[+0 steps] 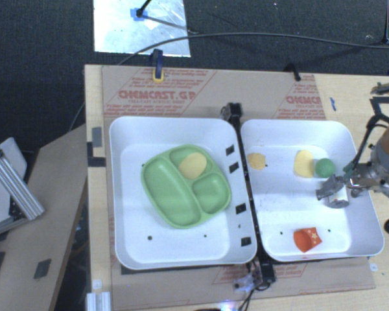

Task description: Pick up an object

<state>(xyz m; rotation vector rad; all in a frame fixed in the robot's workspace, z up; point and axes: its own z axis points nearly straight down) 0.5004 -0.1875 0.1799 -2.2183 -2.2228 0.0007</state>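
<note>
One claw above right bin

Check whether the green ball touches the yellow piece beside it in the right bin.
Touching: the camera view shows the green ball pressed against the yellow piece, no white bin floor between them.

White bins: two
Green divided plate: one
Yellow pieces: three
Green ball: one
Red piece: one

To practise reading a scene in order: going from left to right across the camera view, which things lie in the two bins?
Green divided plate → yellow piece on the plate → small yellow-orange piece → red object → green ball → gripper.
</note>
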